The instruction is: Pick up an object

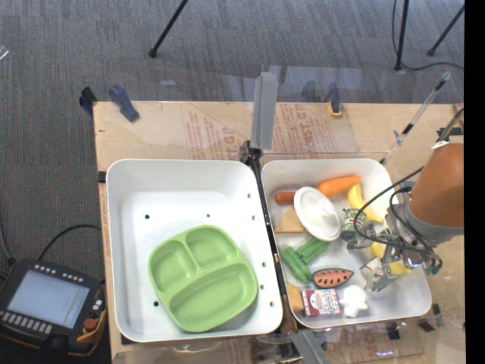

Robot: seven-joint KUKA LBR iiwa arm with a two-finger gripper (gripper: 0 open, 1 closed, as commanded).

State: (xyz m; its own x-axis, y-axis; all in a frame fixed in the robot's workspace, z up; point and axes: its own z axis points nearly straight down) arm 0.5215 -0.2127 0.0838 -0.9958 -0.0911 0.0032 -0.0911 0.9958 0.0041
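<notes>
Two white bins side by side on the counter (174, 131). In the left bin (125, 196), a green plate (201, 277) with three parts.

In the right bin (413, 302), a round white lid (317, 213) as the landmark. Just behind the lid, an orange carrot (339, 185). Left of the lid and a bit behind it, a sausage (284, 197). Right of the lid, a yellow banana (355, 196). In front of the lid, a green toy (301, 255). Further to the front, a watermelon slice (333, 277), then a small red and white box (320, 302) near the front wall.

Right of the lid, low over the bin, the hand (383, 260) on the grey arm (443, 196). Yellow bits beside it. Open or closed, holding something or not: cannot tell.
</notes>
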